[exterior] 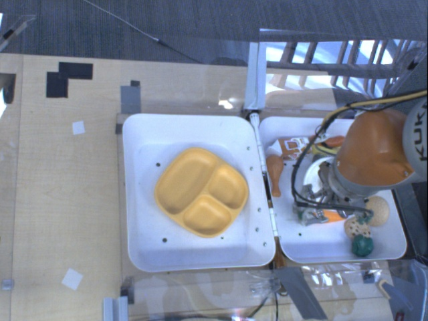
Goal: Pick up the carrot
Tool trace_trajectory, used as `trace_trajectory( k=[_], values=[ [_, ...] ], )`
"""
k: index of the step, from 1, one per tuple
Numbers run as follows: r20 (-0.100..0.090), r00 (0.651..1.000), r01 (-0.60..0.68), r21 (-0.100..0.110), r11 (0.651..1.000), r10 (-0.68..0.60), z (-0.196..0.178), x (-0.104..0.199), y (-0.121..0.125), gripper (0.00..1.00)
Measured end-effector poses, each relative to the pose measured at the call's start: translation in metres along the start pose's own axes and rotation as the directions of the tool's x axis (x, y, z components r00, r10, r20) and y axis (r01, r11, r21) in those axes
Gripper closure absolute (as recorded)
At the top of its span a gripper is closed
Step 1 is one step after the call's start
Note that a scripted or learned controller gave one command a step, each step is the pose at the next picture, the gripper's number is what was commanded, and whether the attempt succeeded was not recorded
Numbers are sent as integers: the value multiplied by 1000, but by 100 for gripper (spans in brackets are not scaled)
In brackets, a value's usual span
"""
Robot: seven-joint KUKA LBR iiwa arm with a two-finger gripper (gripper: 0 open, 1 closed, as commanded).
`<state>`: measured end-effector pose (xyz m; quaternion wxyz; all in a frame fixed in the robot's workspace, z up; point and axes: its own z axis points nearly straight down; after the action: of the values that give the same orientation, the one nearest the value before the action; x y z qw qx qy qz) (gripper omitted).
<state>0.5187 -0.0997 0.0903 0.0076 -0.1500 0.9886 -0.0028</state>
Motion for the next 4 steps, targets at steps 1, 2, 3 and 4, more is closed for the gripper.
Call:
trace_trajectory(
  k=[1,2,3,4],
  values=[
    [-3,937,350,-3,937,-350,-67,18,-58,100],
    [2,869,495,-3,869,-495,0,5,13,100],
    [-1,779,627,4,779,-627,-194,21,-67,100],
    [-1,792,611,-4,792,-611,0,47,-60,100]
  ],
)
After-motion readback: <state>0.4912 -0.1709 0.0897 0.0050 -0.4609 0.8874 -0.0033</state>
